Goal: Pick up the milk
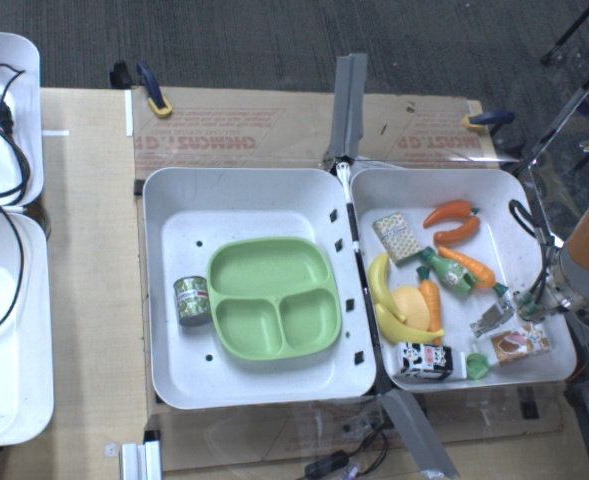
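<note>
- The milk, a small white carton with black cow patches, lies on its side at the near edge of the right-hand white bin, just below the yellow banana.
- Its long axis runs left to right, along the bin's near wall.
- The metal two-finger gripper sits right of the banana, low over the bin floor; the carton lies to its lower left, near but apart.
- The fingers look slightly parted with nothing between them, though they are small and glinting, so this is uncertain.
- The arm's grey body enters at the bin's right wall, angled leftward.
</note>
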Tool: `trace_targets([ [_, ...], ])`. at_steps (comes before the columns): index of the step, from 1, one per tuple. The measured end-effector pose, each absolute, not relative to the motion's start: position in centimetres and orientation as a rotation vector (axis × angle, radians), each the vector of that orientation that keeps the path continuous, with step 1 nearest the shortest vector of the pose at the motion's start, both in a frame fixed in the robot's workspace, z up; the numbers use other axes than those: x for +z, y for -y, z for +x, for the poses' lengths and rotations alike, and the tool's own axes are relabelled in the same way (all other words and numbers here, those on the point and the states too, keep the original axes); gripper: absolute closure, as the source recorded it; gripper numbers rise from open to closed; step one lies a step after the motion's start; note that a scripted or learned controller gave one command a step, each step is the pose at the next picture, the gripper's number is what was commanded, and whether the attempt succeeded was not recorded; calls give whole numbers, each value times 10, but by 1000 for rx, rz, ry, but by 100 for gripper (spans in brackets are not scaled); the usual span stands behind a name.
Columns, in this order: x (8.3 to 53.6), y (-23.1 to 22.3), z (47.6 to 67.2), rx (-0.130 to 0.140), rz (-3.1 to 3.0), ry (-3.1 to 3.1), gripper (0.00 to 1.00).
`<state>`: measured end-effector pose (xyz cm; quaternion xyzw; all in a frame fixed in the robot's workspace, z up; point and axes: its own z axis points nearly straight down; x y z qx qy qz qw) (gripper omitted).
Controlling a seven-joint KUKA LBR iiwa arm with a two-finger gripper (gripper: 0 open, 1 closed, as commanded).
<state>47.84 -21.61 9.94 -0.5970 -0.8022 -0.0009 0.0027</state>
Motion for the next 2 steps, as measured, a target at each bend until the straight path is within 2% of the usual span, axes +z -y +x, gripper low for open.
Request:
trace_targets([
  [1, 145, 178, 491, 2, -2314, 2124, 0],
  [2, 177, 218, 478, 2, -2191, 2252, 0],
])
